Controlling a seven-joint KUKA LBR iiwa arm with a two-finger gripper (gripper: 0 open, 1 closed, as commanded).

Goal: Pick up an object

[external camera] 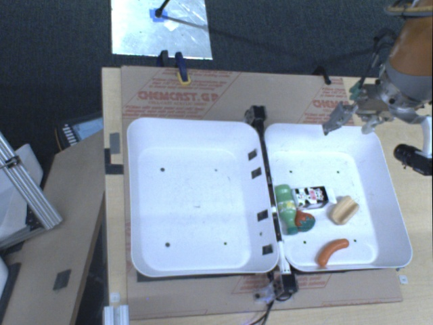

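Four objects in right bin (379, 154) | pincer (352, 118) above far rim

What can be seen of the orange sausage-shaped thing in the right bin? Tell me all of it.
The orange sausage is a short, smooth, slightly curved piece, glossy like plastic toy food, orange-red with rounded ends. It lies flat on the floor of the right bin, near the front edge, angled so its right end points a little away from the camera. Nothing touches it: the tan bread-like piece lies apart behind it, and the green and red items sit to its left by the divider. The gripper is far off, over the bin's back rim.
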